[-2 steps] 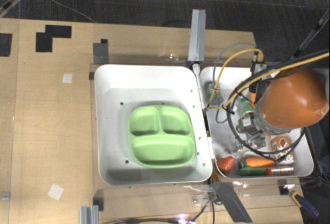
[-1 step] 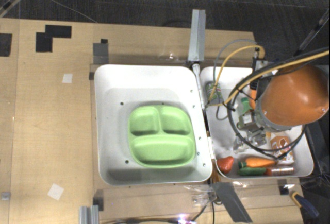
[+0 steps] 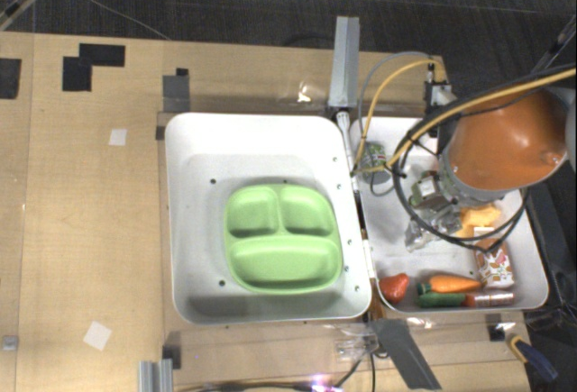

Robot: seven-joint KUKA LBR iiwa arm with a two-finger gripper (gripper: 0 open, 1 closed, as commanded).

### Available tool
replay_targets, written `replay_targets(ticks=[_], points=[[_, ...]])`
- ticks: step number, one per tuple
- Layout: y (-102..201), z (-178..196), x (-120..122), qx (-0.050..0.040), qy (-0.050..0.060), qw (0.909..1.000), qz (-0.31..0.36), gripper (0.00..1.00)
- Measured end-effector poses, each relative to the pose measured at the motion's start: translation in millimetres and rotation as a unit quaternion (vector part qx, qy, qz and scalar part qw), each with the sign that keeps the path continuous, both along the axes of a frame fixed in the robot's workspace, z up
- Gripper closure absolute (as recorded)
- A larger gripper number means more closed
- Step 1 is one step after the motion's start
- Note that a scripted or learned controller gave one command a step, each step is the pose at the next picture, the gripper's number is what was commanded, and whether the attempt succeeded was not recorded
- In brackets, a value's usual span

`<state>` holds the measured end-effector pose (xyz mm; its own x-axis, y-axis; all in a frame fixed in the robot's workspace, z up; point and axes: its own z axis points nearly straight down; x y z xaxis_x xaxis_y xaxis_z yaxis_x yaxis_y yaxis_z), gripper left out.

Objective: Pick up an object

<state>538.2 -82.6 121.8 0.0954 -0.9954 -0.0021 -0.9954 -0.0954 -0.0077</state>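
Observation:
The arm's orange band [image 3: 505,142] hangs over the right bin [image 3: 388,246], and the gripper [image 3: 431,217] points down into the bin's middle beneath it. An orange piece [image 3: 480,217] lies just right of the gripper, partly hidden by the wrist. Along the bin's front edge lie a red tomato-like piece [image 3: 393,287], a carrot with a green end [image 3: 448,285] and a brown stick [image 3: 491,298]. A small printed carton [image 3: 497,268] sits at the front right.
The left bin [image 3: 194,156] holds a green divided plate [image 3: 282,237]. Yellow and black cables [image 3: 397,111] loop over the right bin's back. A metal post [image 3: 344,66] stands behind the wall between the bins.

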Motion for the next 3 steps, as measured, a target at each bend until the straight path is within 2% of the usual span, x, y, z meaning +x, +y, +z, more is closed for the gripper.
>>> replay_targets(ticks=[1,2,3], points=[[-17,133,34,-0.0021,-0.006,1.0000,0.005,1.00],[0,111,-30,0.0001,0.001,0.9979,-0.064,1.00],[-11,100,49,0.0006,0.001,0.9985,-0.055,1.00]])
